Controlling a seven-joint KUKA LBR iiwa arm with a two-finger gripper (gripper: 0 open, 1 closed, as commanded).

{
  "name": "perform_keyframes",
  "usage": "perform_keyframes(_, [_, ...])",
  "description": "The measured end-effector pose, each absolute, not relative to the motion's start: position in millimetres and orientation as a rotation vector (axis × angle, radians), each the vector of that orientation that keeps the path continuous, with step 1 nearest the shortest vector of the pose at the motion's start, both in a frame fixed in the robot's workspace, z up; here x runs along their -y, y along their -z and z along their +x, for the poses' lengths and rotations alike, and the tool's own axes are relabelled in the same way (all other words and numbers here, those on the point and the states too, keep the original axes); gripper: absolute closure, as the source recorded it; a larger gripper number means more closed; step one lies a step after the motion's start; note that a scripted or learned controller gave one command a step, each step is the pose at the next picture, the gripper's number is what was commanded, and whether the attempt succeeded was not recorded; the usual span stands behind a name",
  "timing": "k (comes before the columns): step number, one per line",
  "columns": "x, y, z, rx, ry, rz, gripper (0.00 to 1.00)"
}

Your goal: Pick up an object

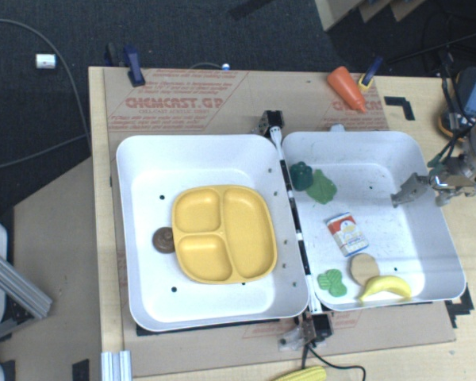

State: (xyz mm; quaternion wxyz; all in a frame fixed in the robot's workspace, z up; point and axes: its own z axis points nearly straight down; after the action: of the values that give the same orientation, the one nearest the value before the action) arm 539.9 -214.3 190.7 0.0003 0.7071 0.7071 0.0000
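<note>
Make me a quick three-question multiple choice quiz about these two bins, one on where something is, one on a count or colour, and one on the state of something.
1. Where does the banana lie?
A. In the left bin, next to the tray
B. In the right bin, near its front edge
C. On the bench beyond the bins

2. How many compartments does the yellow tray have?
A. Two
B. Three
C. Five

3. What is in the compartments of the yellow tray?
A. Nothing
B. The banana
C. The small carton

Answers:
1. B: the banana rests at the front of the right bin, beside a tan round piece.
2. B: two raised ridges split the tray into three sections.
3. A: all three sections show bare yellow; the small carton lies in the right bin.
</note>
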Motion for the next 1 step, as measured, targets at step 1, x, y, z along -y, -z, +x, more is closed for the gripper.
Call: perform_keyframes(1, [133.3,-170.0,574.9,-2.224,-0.001,2.221,0.0])
